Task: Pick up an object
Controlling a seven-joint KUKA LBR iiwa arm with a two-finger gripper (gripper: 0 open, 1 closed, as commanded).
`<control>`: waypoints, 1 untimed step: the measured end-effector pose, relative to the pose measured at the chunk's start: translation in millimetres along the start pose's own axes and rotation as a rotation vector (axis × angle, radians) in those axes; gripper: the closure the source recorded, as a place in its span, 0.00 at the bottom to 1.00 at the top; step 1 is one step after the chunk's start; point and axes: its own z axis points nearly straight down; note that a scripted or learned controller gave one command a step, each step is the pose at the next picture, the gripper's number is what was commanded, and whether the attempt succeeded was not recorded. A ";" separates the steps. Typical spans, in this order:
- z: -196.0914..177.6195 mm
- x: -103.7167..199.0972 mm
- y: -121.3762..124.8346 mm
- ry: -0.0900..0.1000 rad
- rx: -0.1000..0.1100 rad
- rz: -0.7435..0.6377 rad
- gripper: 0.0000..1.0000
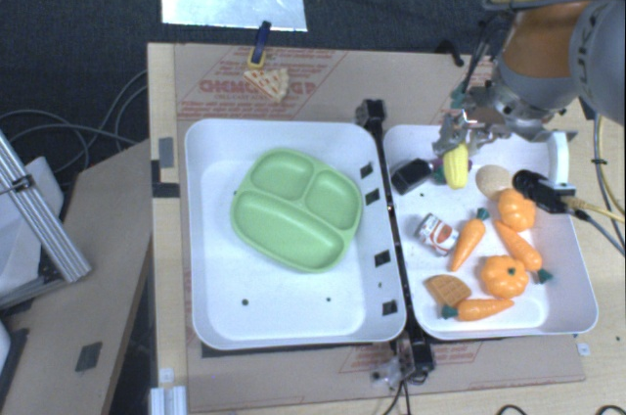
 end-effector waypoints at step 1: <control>9.6 9.2 5.6 0.000 0.000 -0.004 1.00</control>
